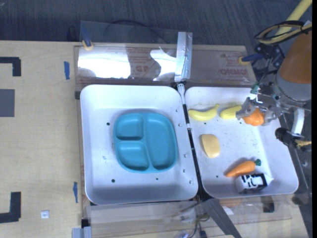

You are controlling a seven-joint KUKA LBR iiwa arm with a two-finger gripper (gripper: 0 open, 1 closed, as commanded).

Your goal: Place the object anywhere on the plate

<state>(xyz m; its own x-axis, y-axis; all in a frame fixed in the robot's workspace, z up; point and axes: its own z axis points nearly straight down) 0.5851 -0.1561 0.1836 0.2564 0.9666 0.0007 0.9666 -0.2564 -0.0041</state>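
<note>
The claw (251,114) hangs over the right bin's (277,180) far edge, clamped on a small orange fruit (254,118). The blue divided plate (146,141) lies in the left bin (94,148).

Robotics lab, taped wooden bench (34,133), white bins (94,148), loose cables (277,31), grey carpet (148,4)

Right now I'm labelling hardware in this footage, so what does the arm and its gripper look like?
The arm is a thick grey body with a broad orange band above the wrist. The gripper is a small grey metal assembly. Yellow and black cables loop beside the arm near the top right.
</note>
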